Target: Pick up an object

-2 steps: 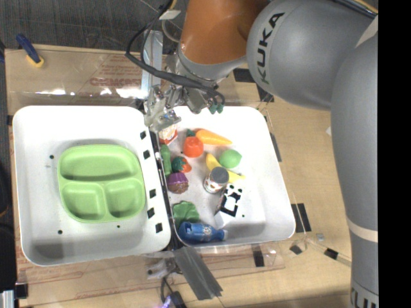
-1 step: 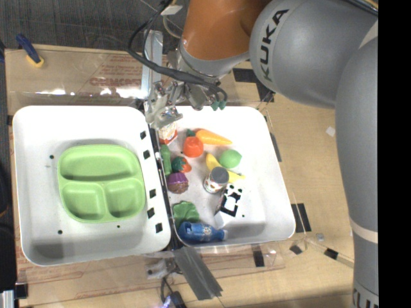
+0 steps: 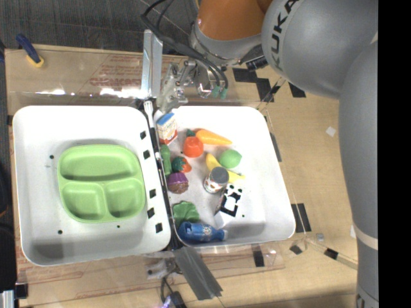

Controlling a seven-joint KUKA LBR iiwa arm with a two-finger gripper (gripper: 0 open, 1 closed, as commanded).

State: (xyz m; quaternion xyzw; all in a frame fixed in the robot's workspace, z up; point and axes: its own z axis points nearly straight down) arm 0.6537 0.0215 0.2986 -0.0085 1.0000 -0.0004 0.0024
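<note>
**Mia:** Where is the gripper [image 3: 192,82]?

**Sam:** It sits above the far edge of the right bin [image 3: 273,172], near the middle wall. It is a shiny tangle of metal, so nobody can tell if it is wide, narrow or holding something.

**Mia:** And the toys?

**Sam:** They all lie in the right bin. A small white bottle [image 3: 167,127] is closest to the gripper. Next come an orange cup [image 3: 192,146], a carrot [image 3: 213,136], a green ball [image 3: 230,158] and a purple ball [image 3: 178,183].

**Mia:** What is hard to see?

**Sam:** A blue thing [image 3: 200,233] rests at the near edge; its shape is unclear. The big grey arm [image 3: 321,37] is cut off at the top. A green tray [image 3: 101,183] lies in the left bin [image 3: 32,172].
</note>
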